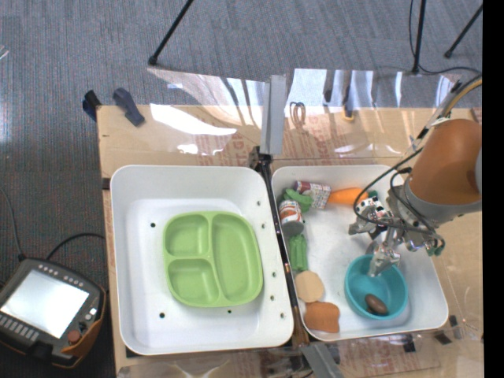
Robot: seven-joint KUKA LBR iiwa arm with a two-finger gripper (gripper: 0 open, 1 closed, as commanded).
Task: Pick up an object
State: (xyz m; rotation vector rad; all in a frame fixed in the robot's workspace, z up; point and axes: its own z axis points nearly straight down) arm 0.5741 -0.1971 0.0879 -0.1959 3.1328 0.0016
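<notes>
1. The small brown oval object (pixel 376 304) lies inside the round teal plastic bowl (pixel 358 288) in the right white bin (pixel 335 176), probably the target.
2. The gripper (pixel 383 264) hangs over the bowl's rim; its opening cannot be told.
3. A divided green plate (pixel 213 258) sits apart.

bins (pixel 126 211): 2 | green tray (pixel 213 258): 1 | teal bowl (pixel 376 288): 1 | cans (pixel 291 213): 2 (both lying down)
</notes>
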